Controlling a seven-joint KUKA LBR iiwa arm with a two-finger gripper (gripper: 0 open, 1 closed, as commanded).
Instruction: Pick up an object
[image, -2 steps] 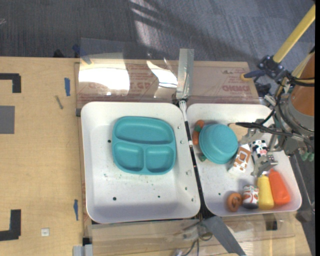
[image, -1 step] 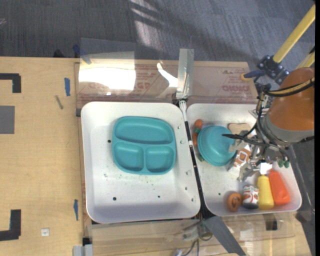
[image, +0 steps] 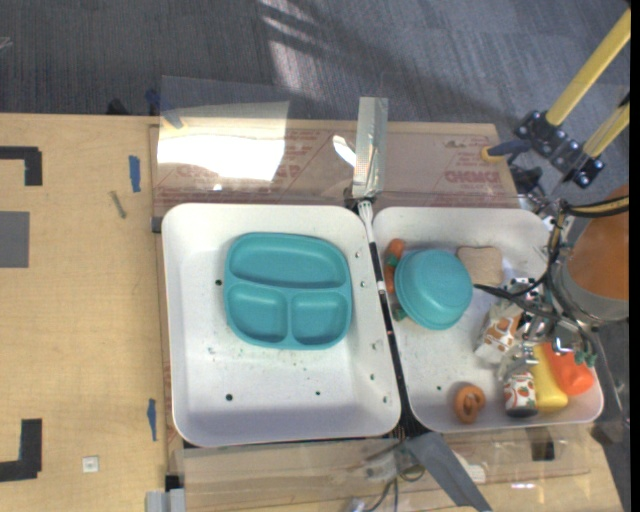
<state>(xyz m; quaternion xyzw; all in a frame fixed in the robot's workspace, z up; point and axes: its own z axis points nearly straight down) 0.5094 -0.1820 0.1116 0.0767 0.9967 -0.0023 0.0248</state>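
Two white bins sit side by side on the counter (image: 70, 300), the arm reaching in from the right

Biggest of all is the left bin (image: 190, 385), which carries a teal divided plate (image: 288, 290) lying flat near its middle. Beside it, the right bin (image: 430, 385) holds a teal bowl (image: 433, 287) tipped near the divider, with a tan card (image: 483, 265) just behind it. The grey arm with its orange band (image: 603, 265) hangs over that bin's right edge, and its end effector (image: 522, 305) is down among small packets; whether it is clenched or released I cannot tell. A yellow piece (image: 546, 385) and an orange toy (image: 574, 374) lie touching in the near corner, a small brown ball (image: 468, 401) apart to their left
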